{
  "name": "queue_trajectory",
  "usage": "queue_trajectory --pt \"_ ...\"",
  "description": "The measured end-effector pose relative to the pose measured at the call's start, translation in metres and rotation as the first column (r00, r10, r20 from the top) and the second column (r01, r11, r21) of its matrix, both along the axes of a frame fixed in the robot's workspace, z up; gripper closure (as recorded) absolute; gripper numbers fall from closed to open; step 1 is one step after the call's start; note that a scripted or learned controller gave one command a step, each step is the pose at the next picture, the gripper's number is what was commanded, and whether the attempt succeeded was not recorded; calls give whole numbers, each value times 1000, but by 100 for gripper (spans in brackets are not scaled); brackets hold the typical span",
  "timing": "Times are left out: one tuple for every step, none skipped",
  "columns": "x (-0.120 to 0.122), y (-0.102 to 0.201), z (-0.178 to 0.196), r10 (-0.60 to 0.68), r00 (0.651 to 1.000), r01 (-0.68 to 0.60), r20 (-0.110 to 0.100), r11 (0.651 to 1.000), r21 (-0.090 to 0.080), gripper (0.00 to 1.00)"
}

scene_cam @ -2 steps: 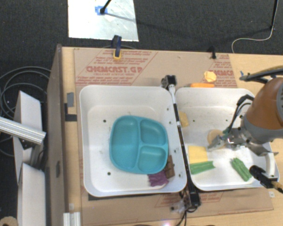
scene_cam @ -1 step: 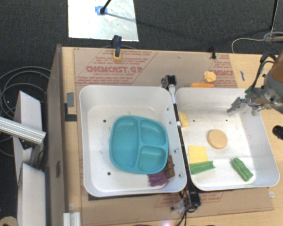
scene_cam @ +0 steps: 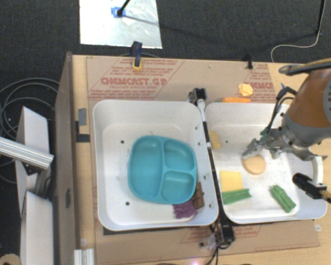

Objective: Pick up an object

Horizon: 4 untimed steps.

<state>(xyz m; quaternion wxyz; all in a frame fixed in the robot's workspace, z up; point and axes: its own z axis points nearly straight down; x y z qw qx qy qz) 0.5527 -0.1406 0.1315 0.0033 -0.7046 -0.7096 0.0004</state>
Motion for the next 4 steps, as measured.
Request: queue_trajectory --pt "-4 -15 -50 -6 1000 6 3 1000 -4 0" --pt "-54 -51 24 -11 1000 11 10 1000 -8 0" --pt "-17 5 -49 2 1000 -2 4 1000 -1 0" --pt "-18 1 -34 -3 1000 3 8 1000 -4 100"
